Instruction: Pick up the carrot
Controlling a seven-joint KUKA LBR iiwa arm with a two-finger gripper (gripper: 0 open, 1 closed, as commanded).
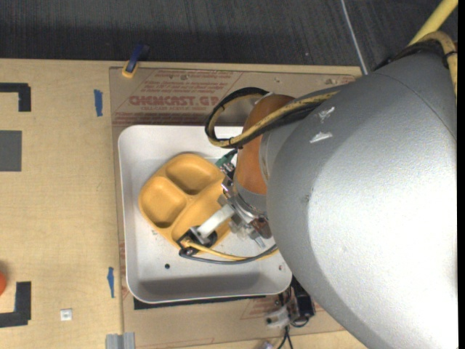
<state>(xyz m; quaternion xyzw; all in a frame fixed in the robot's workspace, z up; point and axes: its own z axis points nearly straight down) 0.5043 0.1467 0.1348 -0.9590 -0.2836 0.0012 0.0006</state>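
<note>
A white bin [145,267] lies in the middle of the bench. A mustard-yellow divided dish [174,191] rests in it, toward the left and back. My arm's grey body [363,195] reaches in from the right and covers the bin's right side. The orange band [254,158] sits above the wrist. My gripper [236,211] hangs low over the dish's right edge, its tip hidden under the wrist hardware. Whatever lies beneath the arm is hidden.
The bin stands on a brown cardboard sheet [182,93] with blue tape marks [98,102]. Black tape marks [18,97] show on the bench at the left. A small orange-red thing [2,284] peeks in at the far left edge.
</note>
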